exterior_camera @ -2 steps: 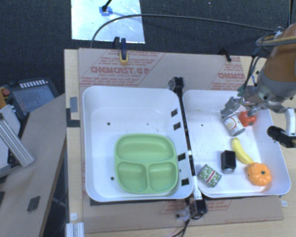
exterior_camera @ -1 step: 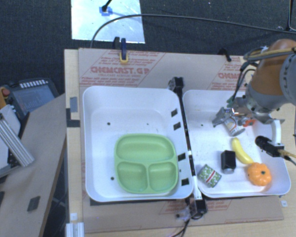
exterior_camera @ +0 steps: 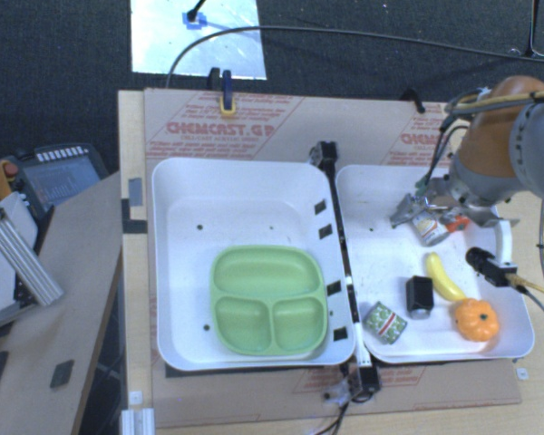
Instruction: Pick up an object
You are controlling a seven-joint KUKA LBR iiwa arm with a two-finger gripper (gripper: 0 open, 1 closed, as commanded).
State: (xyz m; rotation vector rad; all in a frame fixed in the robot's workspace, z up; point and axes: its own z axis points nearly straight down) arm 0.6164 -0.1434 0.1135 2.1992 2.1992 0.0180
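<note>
Pincer (exterior_camera: 415, 212): low in right bin (exterior_camera: 381, 270), fingers spread wide, holding nothing.
Can (exterior_camera: 429, 229): beside it, not lifted.
Left: the grasp.

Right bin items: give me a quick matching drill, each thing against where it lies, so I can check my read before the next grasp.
Things:
1. banana
2. orange pumpkin
3. green can
4. black block

Places:
A. near the divider, at the right bin's front left corner
B. front right corner of the right bin
C. between the green can and the banana
D. just behind the orange pumpkin, lying at a slant

Pairs: 1-D, 2-B, 3-A, 4-C
</note>
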